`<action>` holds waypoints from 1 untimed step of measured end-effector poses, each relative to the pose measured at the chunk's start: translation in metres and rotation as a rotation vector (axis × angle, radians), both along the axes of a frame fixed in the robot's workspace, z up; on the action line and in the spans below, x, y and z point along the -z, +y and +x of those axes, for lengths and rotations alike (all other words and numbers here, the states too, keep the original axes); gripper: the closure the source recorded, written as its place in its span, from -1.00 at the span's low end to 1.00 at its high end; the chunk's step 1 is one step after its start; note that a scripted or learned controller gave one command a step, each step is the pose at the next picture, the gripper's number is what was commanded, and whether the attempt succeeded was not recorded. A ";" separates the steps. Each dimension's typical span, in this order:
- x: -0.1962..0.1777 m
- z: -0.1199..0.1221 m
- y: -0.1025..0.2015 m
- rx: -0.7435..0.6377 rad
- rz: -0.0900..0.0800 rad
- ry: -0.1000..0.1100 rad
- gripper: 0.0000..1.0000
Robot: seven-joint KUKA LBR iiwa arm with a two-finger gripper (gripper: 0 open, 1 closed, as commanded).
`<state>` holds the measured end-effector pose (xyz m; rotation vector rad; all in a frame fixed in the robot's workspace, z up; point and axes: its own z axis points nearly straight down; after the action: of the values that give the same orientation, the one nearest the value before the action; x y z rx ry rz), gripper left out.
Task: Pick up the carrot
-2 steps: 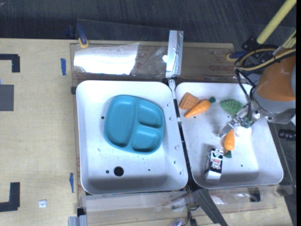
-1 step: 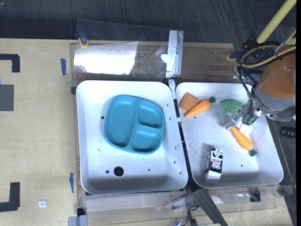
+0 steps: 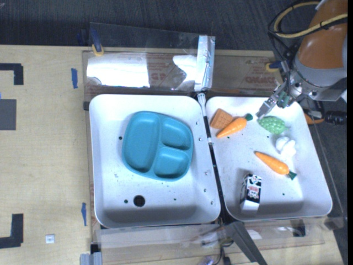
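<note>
Two orange carrots lie in the right bin (image 3: 317,170). One carrot (image 3: 231,126) rests at the bin's upper left, its green top pointing up-right, touching a tan cracker (image 3: 220,117). The other carrot (image 3: 272,163) lies near the middle, green top toward the lower right. My gripper (image 3: 269,107) hangs over the bin's upper right part, just above a green leafy vegetable (image 3: 272,124) and to the right of the first carrot's top. It holds nothing that I can see.
A white lumpy item (image 3: 285,145) sits below the green vegetable. A small milk carton (image 3: 252,191) stands near the right bin's front. The left bin (image 3: 105,148) holds a blue divided plate (image 3: 157,144). A clear panel (image 3: 149,65) stands behind the bins.
</note>
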<state>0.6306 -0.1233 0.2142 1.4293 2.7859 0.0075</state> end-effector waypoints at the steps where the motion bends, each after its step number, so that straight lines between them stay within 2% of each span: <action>1: 0.004 -0.002 -0.002 0.003 0.000 0.008 -1.00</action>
<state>0.6286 -0.1251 0.2102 1.4367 2.7899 0.0020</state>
